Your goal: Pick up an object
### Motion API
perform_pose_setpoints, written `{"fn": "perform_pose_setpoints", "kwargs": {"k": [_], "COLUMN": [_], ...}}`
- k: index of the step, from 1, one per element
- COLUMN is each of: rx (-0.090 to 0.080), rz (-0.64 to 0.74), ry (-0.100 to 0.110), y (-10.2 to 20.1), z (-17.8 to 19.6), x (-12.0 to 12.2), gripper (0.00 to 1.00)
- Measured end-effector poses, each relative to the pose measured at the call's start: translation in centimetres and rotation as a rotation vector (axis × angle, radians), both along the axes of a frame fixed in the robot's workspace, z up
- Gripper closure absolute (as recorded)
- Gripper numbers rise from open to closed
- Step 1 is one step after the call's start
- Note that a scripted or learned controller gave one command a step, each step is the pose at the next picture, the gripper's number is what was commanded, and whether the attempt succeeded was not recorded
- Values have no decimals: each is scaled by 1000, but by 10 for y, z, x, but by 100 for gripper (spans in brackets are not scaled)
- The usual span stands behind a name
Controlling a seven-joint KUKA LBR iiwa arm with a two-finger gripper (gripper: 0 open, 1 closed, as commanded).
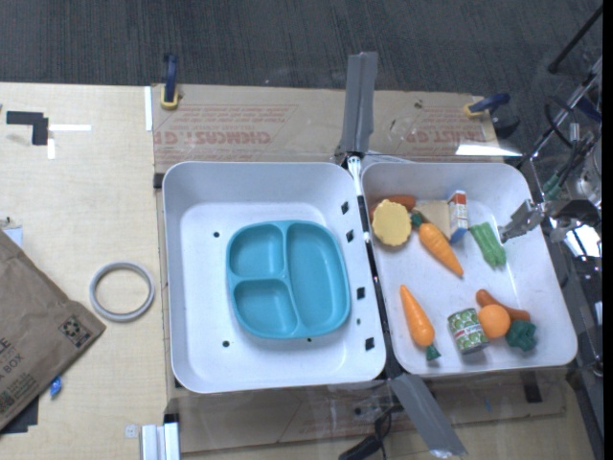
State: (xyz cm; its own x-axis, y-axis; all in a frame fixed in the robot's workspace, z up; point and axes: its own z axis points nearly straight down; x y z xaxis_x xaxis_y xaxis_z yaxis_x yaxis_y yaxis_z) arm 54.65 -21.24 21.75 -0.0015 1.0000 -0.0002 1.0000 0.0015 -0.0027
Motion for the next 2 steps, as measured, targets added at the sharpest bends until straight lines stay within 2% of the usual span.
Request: {"fn": "perform_pose_setpoints", "kwargs": {"k": [1, 2], "rx": [0, 0], "rz": [14, 10], "ry": [1, -1], "y": [60, 107], "z": [-57, -126], "x": [39, 30], "gripper": [0, 0]}}
